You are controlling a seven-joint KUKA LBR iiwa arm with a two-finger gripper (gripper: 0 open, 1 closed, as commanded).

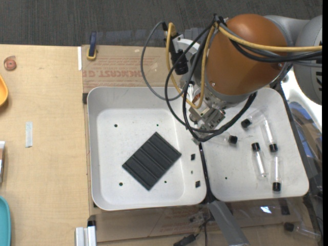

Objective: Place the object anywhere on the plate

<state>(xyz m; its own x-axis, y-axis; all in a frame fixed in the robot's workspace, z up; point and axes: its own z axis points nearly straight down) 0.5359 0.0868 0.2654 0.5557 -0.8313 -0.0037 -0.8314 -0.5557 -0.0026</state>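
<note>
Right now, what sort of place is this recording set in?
Probably a robotics lab bench: an arm draped in cables works over two white bins, one holding clear tubes, on a wooden worktop.

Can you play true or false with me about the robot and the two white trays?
1. A dark ribbed plate lies in the left bin. True.
2. The clear tubes with black caps are in the left bin. False: they lie in the right bin.
3. The plate has a tube on it. False: nothing sits on the plate.
4. The arm's claw is above the divide between the two bins. True.
5. The bins stand on brown cardboard. True.
6. The plate lies straight along the bin's walls. False: it is turned at an angle, like a diamond.
</note>
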